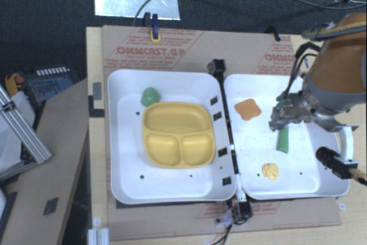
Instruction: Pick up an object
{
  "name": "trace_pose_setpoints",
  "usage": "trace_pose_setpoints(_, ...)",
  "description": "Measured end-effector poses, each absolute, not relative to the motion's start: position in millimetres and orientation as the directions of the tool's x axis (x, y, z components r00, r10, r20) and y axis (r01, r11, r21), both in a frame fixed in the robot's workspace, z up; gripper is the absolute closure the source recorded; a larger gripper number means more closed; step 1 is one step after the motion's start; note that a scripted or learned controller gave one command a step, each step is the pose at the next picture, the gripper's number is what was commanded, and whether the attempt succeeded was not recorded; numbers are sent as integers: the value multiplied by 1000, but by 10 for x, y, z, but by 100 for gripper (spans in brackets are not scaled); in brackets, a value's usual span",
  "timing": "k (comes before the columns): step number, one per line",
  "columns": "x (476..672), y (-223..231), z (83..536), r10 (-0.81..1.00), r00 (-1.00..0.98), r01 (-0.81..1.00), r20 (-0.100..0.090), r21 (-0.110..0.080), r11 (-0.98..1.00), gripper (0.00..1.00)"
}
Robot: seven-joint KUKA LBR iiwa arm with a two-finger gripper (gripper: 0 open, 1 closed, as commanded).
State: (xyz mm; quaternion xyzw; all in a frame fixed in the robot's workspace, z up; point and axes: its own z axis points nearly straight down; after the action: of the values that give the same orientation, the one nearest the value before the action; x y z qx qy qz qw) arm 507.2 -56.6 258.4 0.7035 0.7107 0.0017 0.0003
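Observation:
In the right bin (304, 183) lie an orange flat piece (248, 108), a long green piece (282, 140) and a small yellow lump (270, 170). My gripper (282, 119) hangs low over the middle of this bin, directly above the upper end of the green piece. The top of the green piece disappears under the gripper, so whether they touch is hidden. The orange piece lies to the gripper's left, and the yellow lump sits below it near the front wall.
The left bin (123, 181) holds a yellow divided tray (178, 133) and a round green object (151, 96) at its upper left. A black clamp (217, 66) sits where the bins meet. A black part of the arm (335, 162) overhangs the right bin's front right corner.

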Motion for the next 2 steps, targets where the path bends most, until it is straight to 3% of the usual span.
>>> trace_pose_setpoints(1, 5045, -45, 2590, 1000, -10, 1000, 2, 2, 10, 100)
trace_pose_setpoints(2, 4885, 476, 2418, 1000, -10, 1000, 3, 0, 10, 100)
